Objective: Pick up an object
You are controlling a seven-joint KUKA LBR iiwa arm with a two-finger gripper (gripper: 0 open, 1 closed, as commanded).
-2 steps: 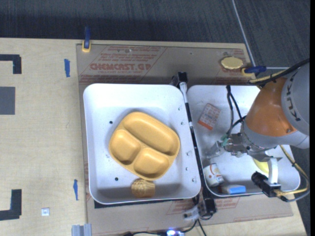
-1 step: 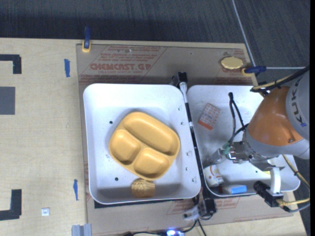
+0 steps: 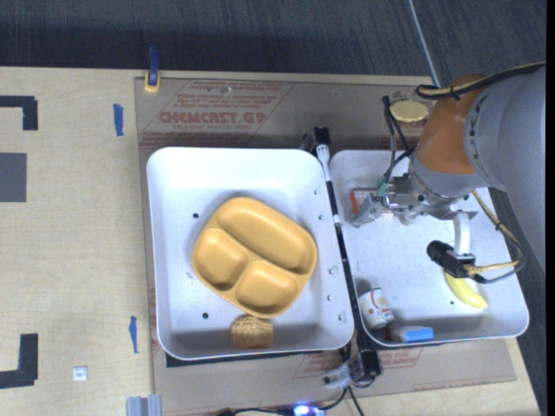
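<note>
in the camera view, two shallow white bins sit side by side on a pale wooden bench, on a brown cardboard sheet printed with red lettering.

the left bin holds a large yellow divided plate with three compartments. it lies flat and turned at a slant, and takes up much of the bin's floor. just in front of it, near the bin's front wall, sits a small tan woven-looking lump, very close to the plate's edge or touching it.

the grey arm reaches in from the right over the right bin, with its orange band above the bin's back part. the gripper is low at the back left of this bin, pointing toward the wall shared with the left bin. a small orange-and-white item lies just beside its tip, close to that wall. the picture does not show whether the gripper touches the item or has it in its grasp. whether the jaws stand wide or narrow cannot be told from here, since the tip is small and cluttered.

in the same bin, a banana lies near the right side, well apart from the gripper. a small white item with red marks sits at the front left, and a blue item lies against the front wall just beside it.
</note>
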